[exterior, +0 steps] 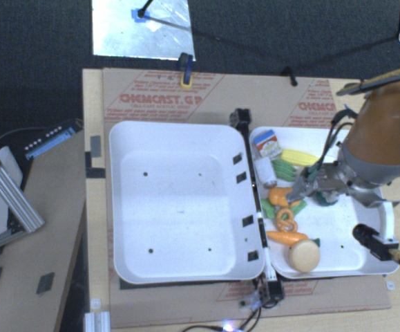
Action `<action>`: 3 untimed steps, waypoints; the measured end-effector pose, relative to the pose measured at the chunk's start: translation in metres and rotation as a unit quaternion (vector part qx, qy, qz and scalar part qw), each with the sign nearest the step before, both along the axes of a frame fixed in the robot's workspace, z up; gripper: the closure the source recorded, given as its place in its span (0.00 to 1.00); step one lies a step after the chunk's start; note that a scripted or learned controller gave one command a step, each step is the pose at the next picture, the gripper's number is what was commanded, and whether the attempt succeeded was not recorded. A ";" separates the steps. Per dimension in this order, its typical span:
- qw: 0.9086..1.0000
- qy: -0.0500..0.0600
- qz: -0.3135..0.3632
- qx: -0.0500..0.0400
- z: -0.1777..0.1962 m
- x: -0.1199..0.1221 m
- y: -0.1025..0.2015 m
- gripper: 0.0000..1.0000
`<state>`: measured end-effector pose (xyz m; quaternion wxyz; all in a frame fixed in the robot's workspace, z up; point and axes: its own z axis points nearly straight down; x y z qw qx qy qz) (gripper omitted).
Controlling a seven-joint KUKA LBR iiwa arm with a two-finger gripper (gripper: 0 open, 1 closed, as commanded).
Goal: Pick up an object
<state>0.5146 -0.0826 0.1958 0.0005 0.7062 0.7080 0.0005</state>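
Note:
The right bin holds a heap of toy food along its left side. At the back lie a small white, blue and red carton, a yellow corn cob and a green piece. Further forward are an orange piece, an orange ring, a carrot and a tan round piece. My gripper reaches in from the right, low over the bin, with its tip just right of the orange piece. A teal object lies partly under the wrist.
The left bin sits beside the right one, joined by a divider with black clips. Both rest on a cardboard sheet. A grey bench with metal rails stands at the left.

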 end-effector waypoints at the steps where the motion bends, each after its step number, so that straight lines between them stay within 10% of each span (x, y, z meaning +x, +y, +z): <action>1: 1.000 0.001 -0.003 -0.001 -0.090 0.029 -0.080 0.00; 2: 1.000 -0.001 -0.002 -0.001 -0.112 0.033 -0.114 0.00; 3: 1.000 -0.010 0.005 -0.001 0.100 0.100 -0.030 0.00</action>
